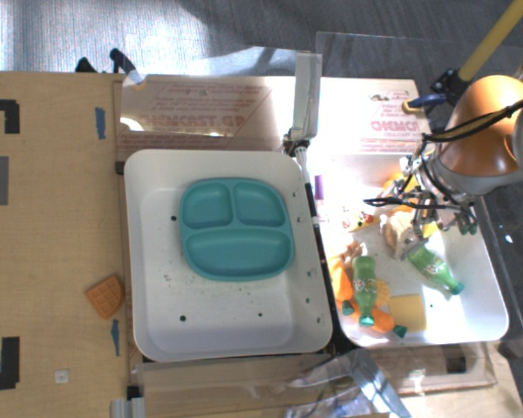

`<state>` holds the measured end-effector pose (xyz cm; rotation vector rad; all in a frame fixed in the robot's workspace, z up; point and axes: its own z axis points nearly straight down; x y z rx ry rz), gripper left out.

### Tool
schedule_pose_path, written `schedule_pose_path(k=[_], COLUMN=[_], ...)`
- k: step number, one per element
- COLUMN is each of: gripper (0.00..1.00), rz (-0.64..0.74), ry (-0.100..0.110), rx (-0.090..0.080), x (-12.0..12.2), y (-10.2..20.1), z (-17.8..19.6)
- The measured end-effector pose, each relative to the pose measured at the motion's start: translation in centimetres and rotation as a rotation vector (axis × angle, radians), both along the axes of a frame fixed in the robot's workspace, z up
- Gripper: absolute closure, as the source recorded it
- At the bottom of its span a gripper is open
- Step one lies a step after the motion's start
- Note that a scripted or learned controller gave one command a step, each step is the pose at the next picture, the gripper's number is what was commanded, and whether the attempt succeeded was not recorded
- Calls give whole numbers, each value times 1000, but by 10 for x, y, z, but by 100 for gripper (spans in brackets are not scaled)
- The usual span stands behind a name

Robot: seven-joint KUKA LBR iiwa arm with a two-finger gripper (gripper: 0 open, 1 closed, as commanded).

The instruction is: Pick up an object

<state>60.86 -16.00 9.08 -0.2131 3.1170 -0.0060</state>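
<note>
The grey arm [484, 133] with its orange band is reaching in from the upper right of the frame and hanging over the right-hand white bin [484, 316]; its claw [423, 212] is sitting low over the upper middle of that bin, wrapped in dark cables, and whether it is parted or closed, or gripping anything, I cannot tell; a pale beige lump [399, 229] is lying just under and beside it, with small yellow and orange pieces around. Below that, a green bottle [436, 271] is lying tilted toward the lower right of the bin; a second green bottle [364, 284] is lying nearly upright in the picture at the bin's lower left, beside orange pieces [342, 279]; a yellow block [408, 312] is resting near the bin's lower edge, just right of that cluster. The left-hand white bin [157, 303] is holding a teal divided plate [236, 228] in its upper middle. On the brown surface [44, 233] at the lower left of the frame, a small orange waffle-like piece [105, 295] is lying just outside the left bin.
</note>
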Motion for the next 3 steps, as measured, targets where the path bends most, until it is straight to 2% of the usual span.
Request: schedule_pose_path(k=[1,2,3], gripper=[0,0,0], rz=[-59,30,24], ry=[8,8,10], rx=[2,1,1], x=[-39,34,-1], y=[-22,-47,-64], z=[-2,-3,-3])
